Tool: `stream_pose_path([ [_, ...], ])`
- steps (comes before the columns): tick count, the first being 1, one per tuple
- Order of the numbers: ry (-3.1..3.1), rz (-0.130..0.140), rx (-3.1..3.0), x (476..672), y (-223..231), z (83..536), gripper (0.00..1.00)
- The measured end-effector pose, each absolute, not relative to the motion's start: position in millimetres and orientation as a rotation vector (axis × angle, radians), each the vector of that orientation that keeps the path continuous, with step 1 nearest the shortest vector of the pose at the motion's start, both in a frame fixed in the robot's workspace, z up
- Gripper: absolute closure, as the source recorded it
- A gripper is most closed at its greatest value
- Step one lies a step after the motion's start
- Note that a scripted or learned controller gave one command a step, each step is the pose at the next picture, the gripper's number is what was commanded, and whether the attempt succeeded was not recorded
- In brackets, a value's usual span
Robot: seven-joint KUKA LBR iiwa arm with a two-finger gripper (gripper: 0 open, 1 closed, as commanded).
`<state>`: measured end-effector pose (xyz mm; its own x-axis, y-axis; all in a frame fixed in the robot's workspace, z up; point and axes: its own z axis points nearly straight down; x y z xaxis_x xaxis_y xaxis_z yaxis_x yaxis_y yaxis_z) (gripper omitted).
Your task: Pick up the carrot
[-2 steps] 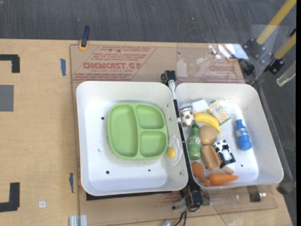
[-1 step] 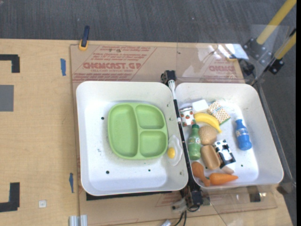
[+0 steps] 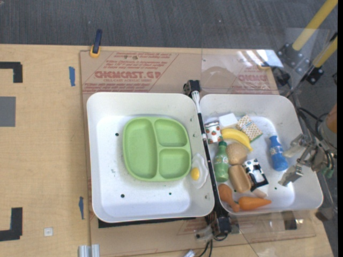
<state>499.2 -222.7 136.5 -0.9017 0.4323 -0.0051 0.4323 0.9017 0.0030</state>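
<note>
Left bin (image 3: 107,143): we note a green divided plate (image 3: 157,149) lying flat, and a small fried-egg toy (image 3: 196,173) just beside the plate's right edge.

Right bin (image 3: 305,194): crowded toward its left side. Small can (image 3: 212,131), green bottle (image 3: 221,161), banana (image 3: 237,137), a potato-like piece (image 3: 237,153), a bread roll (image 3: 239,178), a black-and-white toy (image 3: 255,172), and a blue bottle (image 3: 276,152) farther right.

The carrot (image 3: 254,202) lies flat along the near wall of the right bin, beside another orange piece (image 3: 227,196) at its left.

Gripper (image 3: 296,168) at the bin's right side, fingers spread apart with nothing between them, near the blue bottle and apart from the carrot.

We judge the pick not yet begun: approach, descent, closing on the carrot and lifting all remain.
</note>
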Motion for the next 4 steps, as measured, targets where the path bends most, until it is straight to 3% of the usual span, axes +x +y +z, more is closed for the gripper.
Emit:
stream_pose_path([
  [1,3.091,-0.01,0.413,483.5,-225.1,338.6,0.0],
  [2,3.123,-0.008,0.078,545.3,-223.1,419.4,0.0],
  [3,3.129,0.002,0.127,632.5,-220.3,377.5,0.0],
  [4,3.121,-0.007,-0.048,616.3,-200.5,106.9,0.0],
])
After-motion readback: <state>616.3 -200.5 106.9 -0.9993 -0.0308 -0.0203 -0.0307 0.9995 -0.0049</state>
